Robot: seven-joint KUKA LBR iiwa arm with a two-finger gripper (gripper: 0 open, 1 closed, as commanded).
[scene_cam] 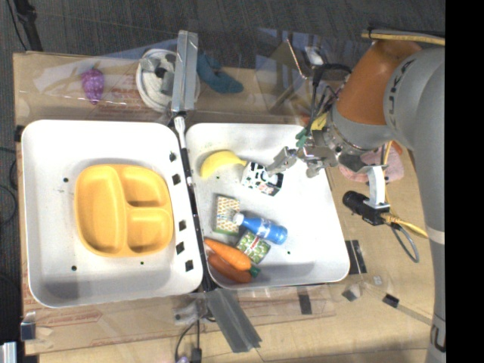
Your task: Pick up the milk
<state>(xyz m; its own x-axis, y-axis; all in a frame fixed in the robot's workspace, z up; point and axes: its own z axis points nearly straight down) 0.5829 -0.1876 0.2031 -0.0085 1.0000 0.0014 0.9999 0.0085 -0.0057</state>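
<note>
While the arm (pixel 393 89) leans in from the right over the right-hand bin (pixel 318 233), its gripper (pixel 296 157) hangs low near that bin's upper middle, fingers spread apart with nothing between them, which reads as a pose readied for a downward grasp. The milk carton (pixel 262 178), white with black cow patches, lies flat on the bin floor just below and to the left of the fingertips, very near the nearer finger, though whether they touch is unclear. A banana (pixel 220 162) rests beside the carton on its left, leaving that flank crowded. Lower in the same bin sit a blue-capped bottle (pixel 261 228), a small patterned box (pixel 225 212), a green packet (pixel 252 246) and a carrot (pixel 228 259), well apart from the gripper. The left-hand bin (pixel 45 225) holds a yellow divided tray (pixel 125 207). Judging by the layout, the gripper needs a small shift leftward and downward to straddle the carton.
</note>
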